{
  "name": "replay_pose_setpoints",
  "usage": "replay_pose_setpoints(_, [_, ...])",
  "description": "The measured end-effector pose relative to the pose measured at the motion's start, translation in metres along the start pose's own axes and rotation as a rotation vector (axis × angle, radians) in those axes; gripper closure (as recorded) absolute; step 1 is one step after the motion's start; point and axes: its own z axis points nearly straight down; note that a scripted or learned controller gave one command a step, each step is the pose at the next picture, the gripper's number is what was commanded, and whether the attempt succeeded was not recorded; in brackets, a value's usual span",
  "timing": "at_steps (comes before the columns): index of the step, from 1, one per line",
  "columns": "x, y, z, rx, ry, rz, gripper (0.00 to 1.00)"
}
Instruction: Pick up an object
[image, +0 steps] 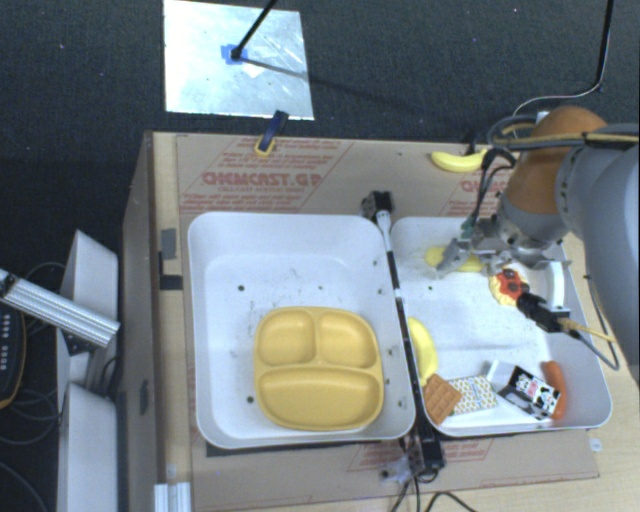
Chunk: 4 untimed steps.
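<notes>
My gripper (487, 255) hangs low over the back of the right bin (600, 385), below the grey wrist with its orange band (562, 128). A small yellow object (438, 257) lies just to its left by the bin's back wall, and a red and yellow toy (507, 285) lies just to its right. Nothing shows as held. Farther forward in this bin lie a yellow banana-like piece (423, 345), a brown waffle-like square (441, 397), a small white box (476, 392), a black and white box (530, 390) and an orange sausage-shaped piece (556, 388).
The left bin (225, 250) holds a yellow divided plate (318, 366). A banana (455, 160) lies on the cardboard behind the right bin. A black ridge (395, 290) divides the bins. The arm's bulk covers the right bin's far right corner.
</notes>
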Motion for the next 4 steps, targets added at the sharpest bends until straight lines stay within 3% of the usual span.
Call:
replay_pose_setpoints(1, [-0.037, -0.002, 0.000, -0.001, 0.000, 0.000, 0.00])
replay_pose_setpoints(2, [-0.070, -0.034, 0.000, -0.001, -0.001, 0.001, 0.00])
replay_pose_setpoints(3, [-0.046, 0.019, -0.005, -0.001, 0.001, -0.001, 0.00])
replay_pose_setpoints(4, [-0.068, -0.057, 0.000, 0.000, 0.000, 0.001, 0.00])
